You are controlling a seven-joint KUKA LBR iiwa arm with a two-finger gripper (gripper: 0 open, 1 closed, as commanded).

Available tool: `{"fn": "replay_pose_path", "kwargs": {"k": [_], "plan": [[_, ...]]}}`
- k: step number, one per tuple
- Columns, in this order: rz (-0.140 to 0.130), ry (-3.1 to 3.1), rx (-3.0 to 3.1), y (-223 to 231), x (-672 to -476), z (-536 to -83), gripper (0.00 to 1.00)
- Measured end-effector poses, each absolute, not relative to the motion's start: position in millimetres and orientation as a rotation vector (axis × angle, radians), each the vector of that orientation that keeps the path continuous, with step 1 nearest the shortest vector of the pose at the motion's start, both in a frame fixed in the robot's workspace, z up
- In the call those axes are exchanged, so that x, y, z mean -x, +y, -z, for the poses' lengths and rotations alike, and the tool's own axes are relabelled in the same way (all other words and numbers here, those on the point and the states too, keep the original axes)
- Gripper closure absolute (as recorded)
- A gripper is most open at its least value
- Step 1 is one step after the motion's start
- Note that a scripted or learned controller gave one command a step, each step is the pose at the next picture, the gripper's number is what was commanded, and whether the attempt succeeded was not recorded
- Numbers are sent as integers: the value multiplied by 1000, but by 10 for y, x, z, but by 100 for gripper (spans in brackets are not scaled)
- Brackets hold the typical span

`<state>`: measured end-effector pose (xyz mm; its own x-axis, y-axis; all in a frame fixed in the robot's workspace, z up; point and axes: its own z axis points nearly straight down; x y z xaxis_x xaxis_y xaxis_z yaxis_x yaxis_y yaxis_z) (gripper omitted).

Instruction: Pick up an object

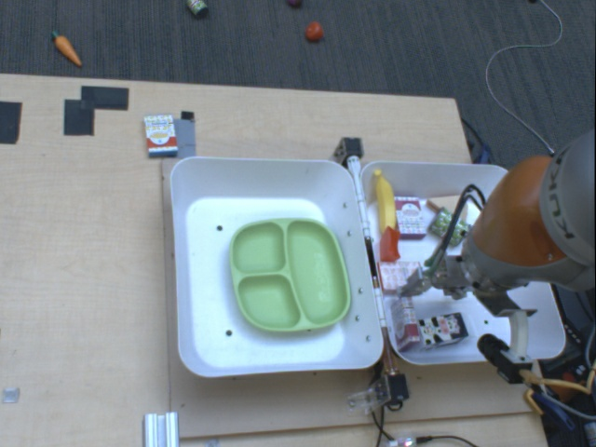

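Step in hand: I judged this to be the reach. My gripper (430, 279) hung low over the shallow white right bin (549, 338), and I saw nothing held in it.
Gripper state: my own grey wrist and its orange band covered it from above, so I could not tell whether it was wide or narrow.
Where I was: the arm came in from the right, and its tip was over the left half of the right bin, near the wall shared with the shallow white left bin (200, 277).
Task's things: the pickable objects lay in the right bin. A long yellow banana-shaped toy (383, 197) lay along the left wall, with a small red block (389, 244) just below it. A red-and-white carton (409, 215) sat beside them.
Nearest candidates: a pale red-and-white packet (399, 273) lay just beside my gripper's tip. Nearer the front wall were a clear crinkled packet (407, 322) and a flat black-and-white box (441, 329).
Left bin: it carried 1 light green plastic plate with 3 compartments (290, 275), well apart from my gripper.
Desk: a small red, white and blue box (160, 135) stood on the wooden desk (84, 277), far from the work.
Next move, my judgement: I needed to settle on 1 object, likely the pale packet, come down squarely over it, close and lift.
What it called for: the things were crowded near the wall, so I needed a clean line that would not catch a neighbour or the rim.
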<state>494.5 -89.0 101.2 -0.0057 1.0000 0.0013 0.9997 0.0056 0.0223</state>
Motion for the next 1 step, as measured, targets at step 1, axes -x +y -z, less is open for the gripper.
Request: {"fn": "replay_pose_path", "kwargs": {"k": [1], "plan": [[-31, 2217, -2200, -884, -4961, -1117, 100]]}}
